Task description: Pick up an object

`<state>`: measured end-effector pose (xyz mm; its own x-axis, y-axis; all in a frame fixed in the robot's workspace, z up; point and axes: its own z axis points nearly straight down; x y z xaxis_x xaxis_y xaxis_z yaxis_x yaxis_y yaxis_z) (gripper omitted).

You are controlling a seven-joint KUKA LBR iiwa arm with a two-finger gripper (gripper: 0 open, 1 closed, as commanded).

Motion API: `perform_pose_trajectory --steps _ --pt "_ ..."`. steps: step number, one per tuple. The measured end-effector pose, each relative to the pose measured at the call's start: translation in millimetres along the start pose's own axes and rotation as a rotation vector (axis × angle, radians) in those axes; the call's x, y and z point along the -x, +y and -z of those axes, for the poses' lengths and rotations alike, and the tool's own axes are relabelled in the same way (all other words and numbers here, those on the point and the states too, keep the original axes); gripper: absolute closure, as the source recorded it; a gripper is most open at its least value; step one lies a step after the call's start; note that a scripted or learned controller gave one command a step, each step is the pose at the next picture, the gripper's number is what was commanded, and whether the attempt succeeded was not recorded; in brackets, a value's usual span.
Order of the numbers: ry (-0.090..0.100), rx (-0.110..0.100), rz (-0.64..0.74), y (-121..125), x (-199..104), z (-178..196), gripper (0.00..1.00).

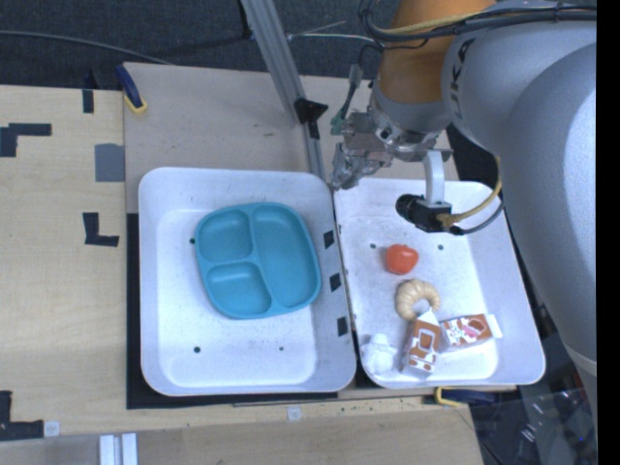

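My gripper (343,175) hangs over the far left corner of the right bin (513,356), by the divider between the two bins, with nothing seen in it. Below it in that bin lie a small red round object (401,258), a tan croissant-shaped piece (417,297), a brown and white carton (421,347), a red and white packet (469,331) and a white crumpled item (380,355). The nearest of them, the red object, sits a short way toward the front right of the gripper.
A blue divided plate (259,260) lies in the left bin (165,356). A slanted metal pole (276,56) rises behind the bins, close to the gripper. A black connector with a yellow cable (426,211) hangs from the arm over the right bin's far part.
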<state>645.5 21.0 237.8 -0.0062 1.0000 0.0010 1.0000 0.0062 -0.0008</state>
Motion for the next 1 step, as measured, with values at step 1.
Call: perform_pose_trajectory --steps 1 --pt "-0.001 -0.001 0.0 9.7 -48.1 -15.0 1.0"
